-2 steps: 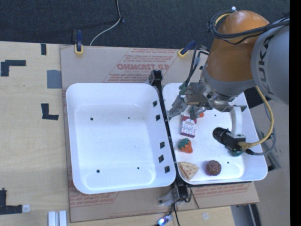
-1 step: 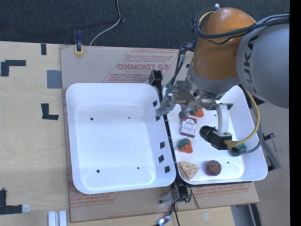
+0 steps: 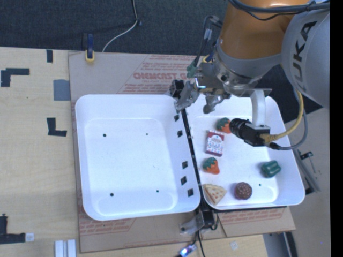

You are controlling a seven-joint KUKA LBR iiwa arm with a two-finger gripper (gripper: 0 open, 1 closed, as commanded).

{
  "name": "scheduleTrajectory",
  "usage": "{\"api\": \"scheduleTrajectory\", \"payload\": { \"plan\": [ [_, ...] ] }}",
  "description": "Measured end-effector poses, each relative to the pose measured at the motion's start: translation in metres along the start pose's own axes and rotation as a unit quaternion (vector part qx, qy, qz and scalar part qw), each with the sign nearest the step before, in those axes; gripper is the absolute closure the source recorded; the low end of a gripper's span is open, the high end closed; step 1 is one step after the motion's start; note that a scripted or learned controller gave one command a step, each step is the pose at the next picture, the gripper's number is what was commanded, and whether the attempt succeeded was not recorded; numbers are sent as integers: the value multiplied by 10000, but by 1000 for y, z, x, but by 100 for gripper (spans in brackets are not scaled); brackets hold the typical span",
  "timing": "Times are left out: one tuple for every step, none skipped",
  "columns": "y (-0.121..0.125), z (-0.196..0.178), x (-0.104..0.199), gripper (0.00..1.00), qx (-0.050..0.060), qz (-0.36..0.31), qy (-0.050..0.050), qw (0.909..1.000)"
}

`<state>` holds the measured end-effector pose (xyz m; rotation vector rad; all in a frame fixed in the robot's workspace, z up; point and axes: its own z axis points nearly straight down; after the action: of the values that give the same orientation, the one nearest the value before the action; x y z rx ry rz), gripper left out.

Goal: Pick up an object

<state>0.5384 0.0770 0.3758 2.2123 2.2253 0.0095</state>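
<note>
The gripper (image 3: 196, 101) hangs over the far end of the divider between the two bins, its fingers spread and holding nothing. Just beyond it in the right bin (image 3: 286, 197) lies a red box (image 3: 214, 143), with an orange toy (image 3: 211, 166), a sandwich wedge (image 3: 214, 194), a brown ball (image 3: 243, 190) and a green piece (image 3: 270, 168) nearby.

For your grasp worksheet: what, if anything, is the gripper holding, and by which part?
Nothing shows between the fingers of the gripper; it hangs above the right bin.
</note>
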Motion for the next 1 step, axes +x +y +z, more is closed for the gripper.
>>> {"api": "scheduleTrajectory", "payload": {
  "plan": [
    [-58, 16, -43, 100, 61, 40, -11, 10000]
  ]
}}
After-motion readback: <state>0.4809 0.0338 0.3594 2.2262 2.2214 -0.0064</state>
